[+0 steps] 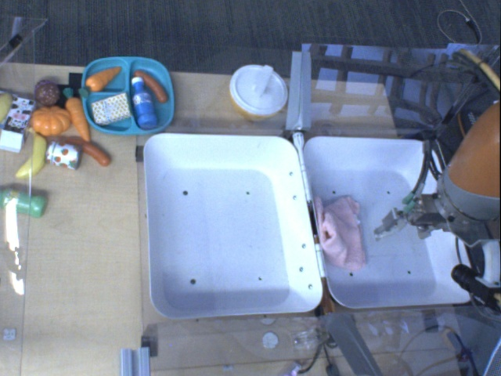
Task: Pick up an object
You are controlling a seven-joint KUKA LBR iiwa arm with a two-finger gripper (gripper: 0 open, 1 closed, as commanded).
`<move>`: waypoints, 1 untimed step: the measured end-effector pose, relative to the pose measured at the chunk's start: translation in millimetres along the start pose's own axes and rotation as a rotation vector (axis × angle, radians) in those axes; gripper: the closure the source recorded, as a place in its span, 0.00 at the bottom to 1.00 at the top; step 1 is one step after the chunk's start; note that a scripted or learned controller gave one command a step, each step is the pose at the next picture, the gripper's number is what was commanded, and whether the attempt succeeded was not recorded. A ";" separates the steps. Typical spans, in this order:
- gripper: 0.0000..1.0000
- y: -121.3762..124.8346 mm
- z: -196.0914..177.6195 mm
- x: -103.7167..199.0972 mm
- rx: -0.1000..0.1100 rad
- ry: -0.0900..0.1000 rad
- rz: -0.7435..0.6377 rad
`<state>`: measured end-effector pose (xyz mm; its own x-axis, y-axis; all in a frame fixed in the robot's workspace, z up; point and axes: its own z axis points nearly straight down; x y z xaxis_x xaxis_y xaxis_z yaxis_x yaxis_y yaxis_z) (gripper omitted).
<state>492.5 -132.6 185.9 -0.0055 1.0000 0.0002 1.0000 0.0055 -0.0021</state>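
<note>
Wooden bench [78, 288] viewed from above. Two white bins rest side by side on it: left bin [227, 225] and right bin [391, 163], rims nearly touching. Behind the left bin stands a yellow cup with a white lid [259, 91]. At far left lies a blue divided plate [127, 95] of toy food, with loose toys beside it: pumpkin [51, 121], banana [32, 157], small can [63, 155], sausage [92, 152], green piece [25, 203].

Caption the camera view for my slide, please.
End effector poised in right white bin beside crumpled pink cloth; left white bin alongside.
</note>
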 end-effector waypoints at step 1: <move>0.00 5.8 95.0 47.7 -0.018 -0.003 0.046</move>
<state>497.9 -84.8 90.9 0.0403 0.9992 -0.0020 0.9991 -0.0403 0.0162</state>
